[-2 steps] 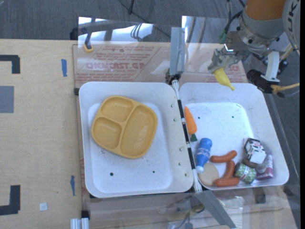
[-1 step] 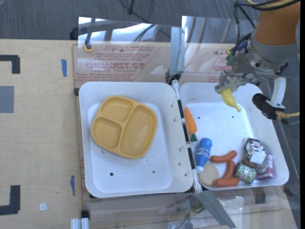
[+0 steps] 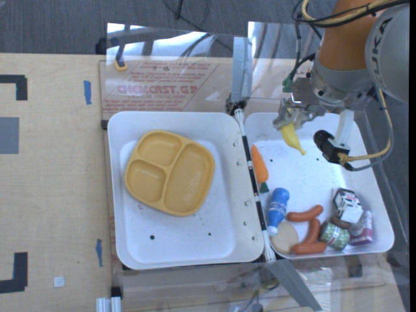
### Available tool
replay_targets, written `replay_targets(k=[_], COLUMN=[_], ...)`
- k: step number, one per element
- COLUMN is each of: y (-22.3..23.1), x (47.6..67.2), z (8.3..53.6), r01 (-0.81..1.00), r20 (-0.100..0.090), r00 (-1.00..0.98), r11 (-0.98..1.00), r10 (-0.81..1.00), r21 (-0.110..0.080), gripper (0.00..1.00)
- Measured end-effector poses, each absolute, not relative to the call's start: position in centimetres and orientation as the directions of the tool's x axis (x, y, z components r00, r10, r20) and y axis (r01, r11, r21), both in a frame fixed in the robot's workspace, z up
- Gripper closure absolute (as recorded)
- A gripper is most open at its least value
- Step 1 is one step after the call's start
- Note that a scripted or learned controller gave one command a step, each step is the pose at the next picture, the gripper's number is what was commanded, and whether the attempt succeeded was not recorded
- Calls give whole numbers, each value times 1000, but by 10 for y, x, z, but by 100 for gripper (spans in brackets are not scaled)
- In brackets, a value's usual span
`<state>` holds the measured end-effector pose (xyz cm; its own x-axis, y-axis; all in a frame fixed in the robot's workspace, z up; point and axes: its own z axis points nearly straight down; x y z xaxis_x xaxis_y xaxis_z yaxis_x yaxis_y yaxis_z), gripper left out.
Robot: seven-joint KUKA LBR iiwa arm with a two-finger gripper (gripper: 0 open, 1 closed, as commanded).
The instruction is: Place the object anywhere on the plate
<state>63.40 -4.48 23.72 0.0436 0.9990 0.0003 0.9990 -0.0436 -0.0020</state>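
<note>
- Gripper [image 3: 290,123] pinched on a yellow toy banana [image 3: 293,139], which I see hanging above the right bin's [image 3: 380,203] upper-left corner.
- Yellow divided plate [image 3: 170,172] sits in the left bin [image 3: 214,239], with bare floor around it.

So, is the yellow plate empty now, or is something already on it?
Empty. The yellow plate in the left bin shows all three compartments bare. The banana hangs at the gripper, over the right bin.
</note>
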Motion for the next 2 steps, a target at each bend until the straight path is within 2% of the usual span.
replay_targets(k=[1, 2], y=[-2, 32], x=[603, 622], z=[311, 369], r01=[983, 982], r20=[-1, -1], r00=[185, 189], r11=[-185, -189], r10=[983, 982], r21=[1, 1], gripper=[100, 100])
